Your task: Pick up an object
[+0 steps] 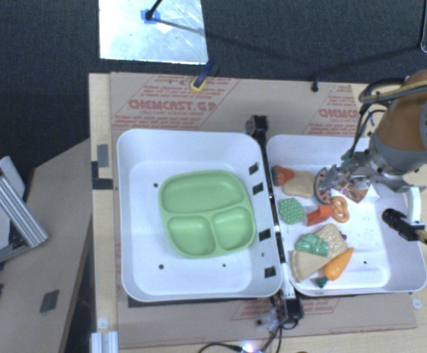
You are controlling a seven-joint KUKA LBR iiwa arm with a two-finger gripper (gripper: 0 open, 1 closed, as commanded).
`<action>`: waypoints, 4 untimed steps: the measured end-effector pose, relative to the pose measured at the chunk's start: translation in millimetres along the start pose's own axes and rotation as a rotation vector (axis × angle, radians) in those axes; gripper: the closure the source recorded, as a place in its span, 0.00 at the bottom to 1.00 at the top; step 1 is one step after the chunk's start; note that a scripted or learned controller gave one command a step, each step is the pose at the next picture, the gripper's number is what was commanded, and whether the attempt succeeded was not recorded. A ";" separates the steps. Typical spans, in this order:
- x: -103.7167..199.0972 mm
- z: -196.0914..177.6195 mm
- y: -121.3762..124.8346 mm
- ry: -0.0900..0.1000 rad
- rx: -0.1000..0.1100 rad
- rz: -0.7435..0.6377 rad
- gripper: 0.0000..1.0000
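Over on the left, a green tray sits in the left bin. Toy foods, like an orange carrot, fill the right bin. The gripper hangs low among them, just beside a pretzel; I cannot tell how it is set.

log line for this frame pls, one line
arm: over right bin | claw: low among toy food, by pretzel | grasp: none visible | left bin: green tray

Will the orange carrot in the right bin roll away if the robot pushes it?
Maybe a little. The carrot looks rounded and tapered, so it would probably curve rather than roll straight. It rests against the sandwich-like toy, which may stop it. It looks like stiff, light, smooth plastic, so the gripper might slip.
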State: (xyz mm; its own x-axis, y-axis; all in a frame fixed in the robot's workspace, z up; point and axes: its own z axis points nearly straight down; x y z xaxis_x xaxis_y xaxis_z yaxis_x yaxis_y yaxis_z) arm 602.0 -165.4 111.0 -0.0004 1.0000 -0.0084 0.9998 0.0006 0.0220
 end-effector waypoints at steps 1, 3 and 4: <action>-3.5 -11.8 1.8 -0.008 -0.008 0.001 1.00; -4.9 -116.8 17.9 0.007 0.015 -0.004 1.00; 49.0 -108.8 6.8 0.010 0.022 -0.008 1.00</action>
State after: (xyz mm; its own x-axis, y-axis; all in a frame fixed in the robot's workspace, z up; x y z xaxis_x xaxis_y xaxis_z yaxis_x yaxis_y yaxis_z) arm 606.5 -115.5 219.5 -0.0089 1.0000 0.0014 1.0000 0.0089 0.0003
